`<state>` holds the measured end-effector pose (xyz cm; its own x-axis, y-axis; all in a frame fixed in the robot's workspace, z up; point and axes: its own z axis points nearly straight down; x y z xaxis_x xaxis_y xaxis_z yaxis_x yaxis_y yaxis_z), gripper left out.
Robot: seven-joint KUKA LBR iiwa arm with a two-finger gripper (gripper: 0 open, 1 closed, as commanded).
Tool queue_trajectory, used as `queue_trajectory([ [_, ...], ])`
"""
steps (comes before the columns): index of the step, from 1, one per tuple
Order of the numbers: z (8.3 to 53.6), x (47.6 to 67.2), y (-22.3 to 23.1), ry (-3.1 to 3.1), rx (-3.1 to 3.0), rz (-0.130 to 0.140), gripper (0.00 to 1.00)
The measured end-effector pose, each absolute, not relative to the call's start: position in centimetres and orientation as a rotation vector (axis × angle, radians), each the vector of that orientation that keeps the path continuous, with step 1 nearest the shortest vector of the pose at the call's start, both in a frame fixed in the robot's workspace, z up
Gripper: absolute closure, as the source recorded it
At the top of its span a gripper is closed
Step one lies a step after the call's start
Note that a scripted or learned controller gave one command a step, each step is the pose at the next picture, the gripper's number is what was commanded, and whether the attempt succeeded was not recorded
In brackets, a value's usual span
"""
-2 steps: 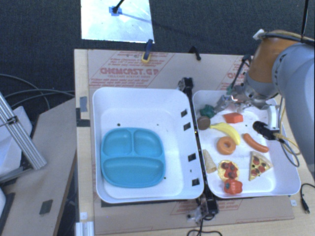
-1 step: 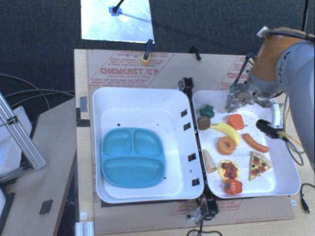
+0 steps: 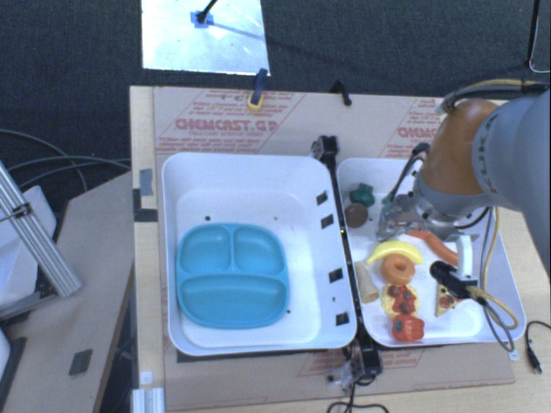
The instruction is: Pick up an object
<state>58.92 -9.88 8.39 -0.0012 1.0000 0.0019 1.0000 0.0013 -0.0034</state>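
Note:
In the right bin (image 3: 495,269) lie several toy foods: a yellow banana (image 3: 394,250), an orange donut (image 3: 398,270), a carrot (image 3: 441,248), a red pepper (image 3: 408,326), a pizza slice (image 3: 445,300), a brown round piece (image 3: 356,214), a dark green piece (image 3: 362,194) and a beige piece (image 3: 368,282). My gripper (image 3: 392,220) hangs low over the bin's upper middle, just above the banana and left of the carrot. The arm's orange band (image 3: 455,149) sits above it.
The left bin (image 3: 250,179) holds a blue divided plate (image 3: 231,275). A black ridge (image 3: 337,231) separates the two bins. Cables (image 3: 495,304) trail along the right bin's right side. A shiny metal sheet (image 3: 205,22) lies beyond the bench.

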Motion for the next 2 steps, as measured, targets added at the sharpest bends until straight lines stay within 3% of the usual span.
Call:
queue_trajectory([
  [1,18.6,48.1,-1.6,-2.225,-2.208,0.004,1.00],
  [2,18.7,48.8,-11.1,-2.225,-2.223,-0.002,1.00],
])
